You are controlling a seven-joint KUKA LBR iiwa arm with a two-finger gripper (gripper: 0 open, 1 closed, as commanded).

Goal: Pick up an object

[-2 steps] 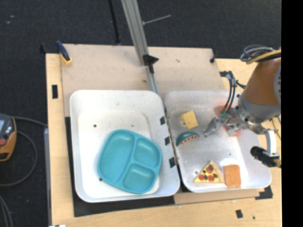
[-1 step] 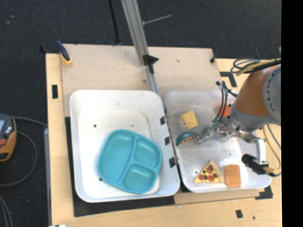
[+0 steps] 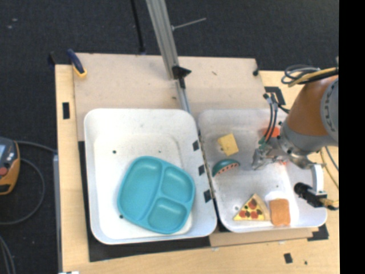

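The right bin (image 3: 245,121) holds a yellow block (image 3: 228,144), a teal and red half-round toy (image 3: 226,166), a pizza slice toy (image 3: 251,209) and an orange bread-like piece (image 3: 279,212). A small red-orange thing (image 3: 270,132) shows beside the arm's wrist. My gripper (image 3: 261,158) hangs low over the middle of the right bin, right of the teal toy and the yellow block, apart from both. Nothing is seen between its fingers.
The left bin (image 3: 114,124) carries a turquoise divided plate (image 3: 156,194). A metal post (image 3: 162,33) rises behind the bins. The arm's grey and orange body (image 3: 311,116) covers the right bin's far right corner. Cables lie at the right edge.
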